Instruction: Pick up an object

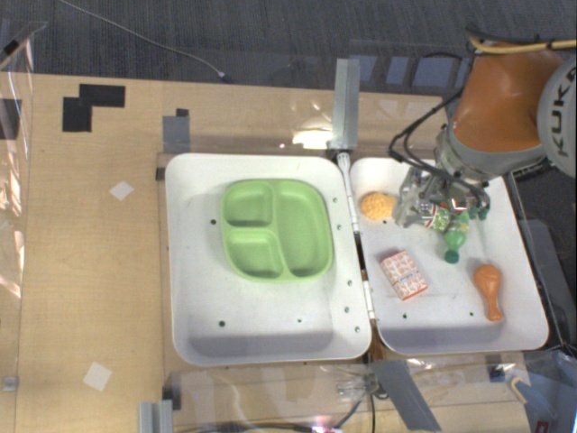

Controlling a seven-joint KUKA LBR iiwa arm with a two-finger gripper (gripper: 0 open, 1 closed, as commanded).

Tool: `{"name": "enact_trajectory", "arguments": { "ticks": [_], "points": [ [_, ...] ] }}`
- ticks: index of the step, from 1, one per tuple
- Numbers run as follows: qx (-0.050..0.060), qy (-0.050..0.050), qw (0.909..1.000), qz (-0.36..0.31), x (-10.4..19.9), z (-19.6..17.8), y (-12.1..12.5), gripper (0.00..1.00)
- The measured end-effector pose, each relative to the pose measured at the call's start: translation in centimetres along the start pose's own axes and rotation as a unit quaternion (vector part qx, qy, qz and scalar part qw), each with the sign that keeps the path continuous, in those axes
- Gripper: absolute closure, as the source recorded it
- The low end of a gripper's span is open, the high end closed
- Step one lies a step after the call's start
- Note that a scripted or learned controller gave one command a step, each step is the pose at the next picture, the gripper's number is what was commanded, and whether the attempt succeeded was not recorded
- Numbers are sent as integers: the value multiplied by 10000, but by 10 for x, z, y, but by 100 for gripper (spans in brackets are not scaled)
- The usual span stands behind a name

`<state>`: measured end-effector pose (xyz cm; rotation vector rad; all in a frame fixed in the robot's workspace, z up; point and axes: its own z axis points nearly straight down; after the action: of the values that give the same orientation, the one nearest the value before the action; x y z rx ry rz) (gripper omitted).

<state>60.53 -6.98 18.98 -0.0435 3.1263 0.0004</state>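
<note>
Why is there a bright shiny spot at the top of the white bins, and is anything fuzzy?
In the camera view, a lamp glares off the clear sheet above the left bin; the gripper looks a bit blurred, while the green tray and checkered block look sharper, with soft shadows.

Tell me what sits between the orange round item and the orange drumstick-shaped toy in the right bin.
In the camera view, the pink patterned block lies between the orange round item and the drumstick-shaped toy, on the right bin floor.
</note>
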Motion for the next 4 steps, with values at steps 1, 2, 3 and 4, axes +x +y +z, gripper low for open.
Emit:
{"name": "enact_trajectory", "arguments": {
  "ticks": [1,2,3,4],
  "points": [
    [11,26,9692,2461,3,-18,1,100],
    [18,44,8587,5125,18,-35,86,100],
    [52,56,7045,7096,58,5,118,100],
    [8,51,6550,7556,53,-78,245,100]
  ]
}}
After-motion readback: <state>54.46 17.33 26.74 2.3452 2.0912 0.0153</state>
